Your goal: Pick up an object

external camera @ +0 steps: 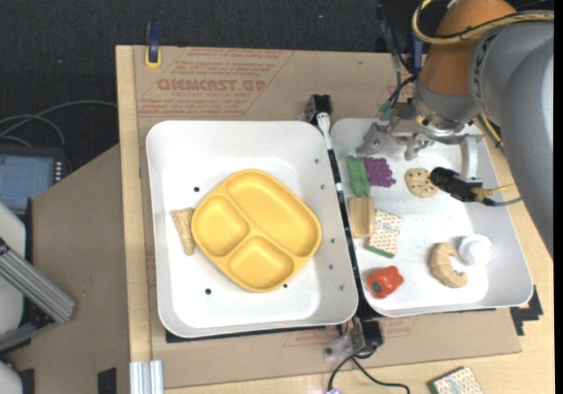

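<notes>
The tabletop (220,76), a brown board printed with red lettering, is seen filling the middle of the frame. On it, the left bin (167,164) is taken up by a yellow divided plate (255,229), with a tan cracker (184,229) laid just beside the plate's left edge. The right bin (501,269) is crowded. The grey arm (519,76) is seen reaching in from the upper right, its orange band (457,40) above the wrist, and the end effector (396,139) is held over the bin's upper part; whether it is released or clenched cannot be told. Just below it a green pea pod (357,175) and purple grapes (380,171) are found side by side. A cookie (421,182) lies to their right. Lower down, a tan stick (359,216), a patterned sandwich wedge (385,232), a bagel piece (448,265) and a red pepper (384,280) are spread towards the lower edge.
</notes>
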